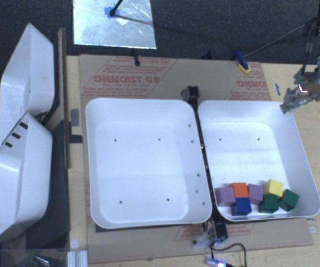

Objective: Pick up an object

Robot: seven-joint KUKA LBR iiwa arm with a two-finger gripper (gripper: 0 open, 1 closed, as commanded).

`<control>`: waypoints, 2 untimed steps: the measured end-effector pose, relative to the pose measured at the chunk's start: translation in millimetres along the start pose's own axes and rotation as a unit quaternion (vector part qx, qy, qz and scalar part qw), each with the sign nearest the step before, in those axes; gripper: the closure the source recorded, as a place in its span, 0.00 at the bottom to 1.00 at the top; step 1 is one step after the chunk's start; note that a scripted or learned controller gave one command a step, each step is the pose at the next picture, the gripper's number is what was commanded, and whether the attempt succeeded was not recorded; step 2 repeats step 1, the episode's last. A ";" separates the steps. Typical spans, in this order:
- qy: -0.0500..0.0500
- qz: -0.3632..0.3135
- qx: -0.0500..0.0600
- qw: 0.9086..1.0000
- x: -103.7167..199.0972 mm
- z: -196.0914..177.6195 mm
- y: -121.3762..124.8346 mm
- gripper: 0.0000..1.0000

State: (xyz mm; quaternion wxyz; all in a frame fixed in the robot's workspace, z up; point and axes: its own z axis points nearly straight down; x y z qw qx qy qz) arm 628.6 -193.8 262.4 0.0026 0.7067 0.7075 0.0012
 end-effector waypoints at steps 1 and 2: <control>0.000 0.000 0.001 1.000 0.7 -9.6 -1.0 1.00; 0.000 0.000 0.001 1.000 0.7 -9.6 -1.0 1.00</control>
